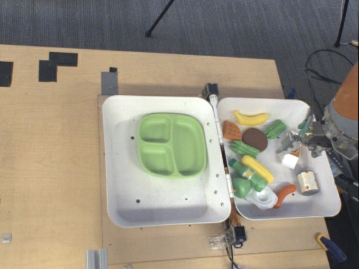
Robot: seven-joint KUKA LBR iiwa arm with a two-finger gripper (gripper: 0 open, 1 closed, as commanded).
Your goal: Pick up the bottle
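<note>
The bottle (pixel 242 184) is small and green. It lies in the right bin (pixel 322 209) near that bin's left wall, among other toy foods, beside a yellow corn cob (pixel 257 168). My gripper (pixel 293 142) hangs over the right half of this bin, well to the right of the bottle and apart from it. Its fingers are open with nothing between them. A white cube (pixel 290 161) lies just below the gripper.
The right bin also holds a banana (pixel 251 117), a brown disc (pixel 254 139), green vegetables (pixel 275 129), a red chili (pixel 284 193), a small can (pixel 307 182) and a white cup (pixel 263 198). A green divided plate (pixel 171 144) sits in the left bin (pixel 120 206).
</note>
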